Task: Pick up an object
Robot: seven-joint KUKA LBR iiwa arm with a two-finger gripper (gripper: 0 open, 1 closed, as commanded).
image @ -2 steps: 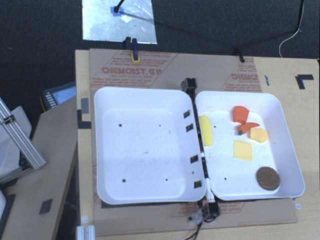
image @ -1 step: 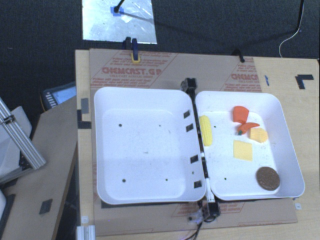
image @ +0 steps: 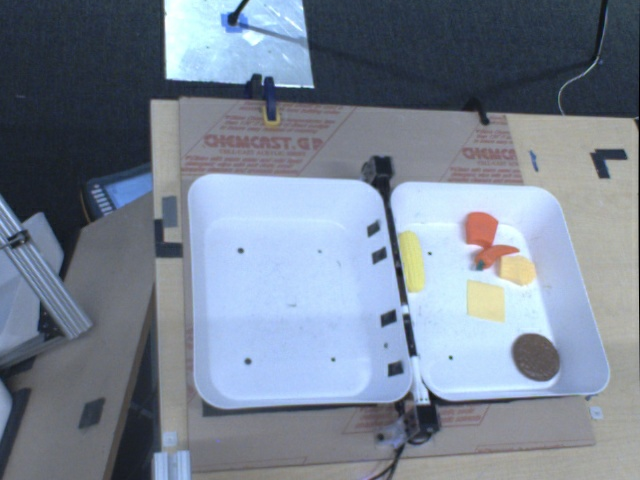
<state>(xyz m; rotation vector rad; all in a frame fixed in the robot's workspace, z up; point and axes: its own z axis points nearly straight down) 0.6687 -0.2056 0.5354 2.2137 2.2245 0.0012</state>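
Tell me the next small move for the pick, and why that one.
Probably bring the arm in over the right bin and centre above the brown disc. All the objects lie in that bin, and the disc sits apart near its front corner, with more free space around it than the orange pieces have.

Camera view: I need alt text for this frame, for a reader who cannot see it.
Two shallow white bins sit side by side on a bench, seen from above. The right bin holds a yellow corn cob, an orange piece, a yellow-orange chunk, a flat yellow square and a brown disc. The left bin sits beside it.
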